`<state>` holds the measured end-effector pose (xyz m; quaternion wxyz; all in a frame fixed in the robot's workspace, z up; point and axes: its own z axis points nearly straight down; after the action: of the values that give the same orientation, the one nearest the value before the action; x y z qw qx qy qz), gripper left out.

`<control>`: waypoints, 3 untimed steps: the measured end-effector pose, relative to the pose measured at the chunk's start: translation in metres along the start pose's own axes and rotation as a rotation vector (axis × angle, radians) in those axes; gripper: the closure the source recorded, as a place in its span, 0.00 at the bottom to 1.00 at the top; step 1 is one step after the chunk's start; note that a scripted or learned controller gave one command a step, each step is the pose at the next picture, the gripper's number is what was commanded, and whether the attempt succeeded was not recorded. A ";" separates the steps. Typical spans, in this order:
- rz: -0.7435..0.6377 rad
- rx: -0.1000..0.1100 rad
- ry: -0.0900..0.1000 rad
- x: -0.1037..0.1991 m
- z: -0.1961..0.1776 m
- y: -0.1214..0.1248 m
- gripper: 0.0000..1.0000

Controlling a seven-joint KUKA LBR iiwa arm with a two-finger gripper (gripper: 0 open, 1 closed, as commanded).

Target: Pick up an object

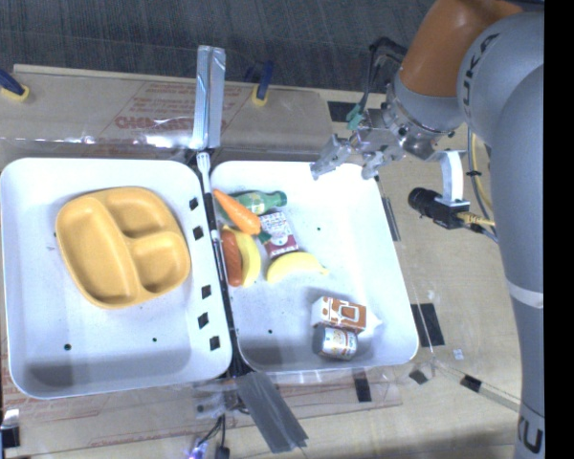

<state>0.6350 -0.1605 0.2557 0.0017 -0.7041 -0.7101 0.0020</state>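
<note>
Two shallow white bins sit side by side on the table [459, 285], separated by a grey divider rail [209, 103] with black tabs along the shared edge. The left bin [38, 352] holds a yellow compartmented tray [122, 245] of smooth, rounded moulded plastic, with one long section and two smaller ones. The right bin [364, 247] holds a cluster of toy foods against its left wall: an orange carrot [237, 212], tapered and lying at a slant; a green bottle-like item [262, 200] just behind it; a small dark-red printed packet [277, 234]; a yellow banana [295, 267], curved and glossy, beside it; and a reddish sausage-shaped piece [231, 256] touching a second yellow piece [250, 258] near the wall. Well apart, near the bin's front right corner, lie a small orange-and-white carton [341, 313] and, touching it, a short cylindrical can [337, 343] on its side. The grey arm [517, 161], with its orange band [445, 32], reaches in from the right; the pincer [349, 161] hangs over the back rim of the right bin, above all the objects and apart from them. Its fingers [323, 167] appear spread, with nothing between them. Clear taped sheeting [153, 113] covers the table behind the bins.
</note>
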 end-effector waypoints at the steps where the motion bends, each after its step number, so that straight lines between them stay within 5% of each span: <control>1: -0.191 -0.002 0.001 -0.018 0.035 -0.020 0.00; 2: -0.195 -0.001 0.000 -0.017 0.024 -0.019 1.00; 3: -0.195 -0.001 0.000 -0.017 0.024 -0.019 0.00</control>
<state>0.6158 -0.1779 0.2316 0.0015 -0.6316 -0.7753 0.0013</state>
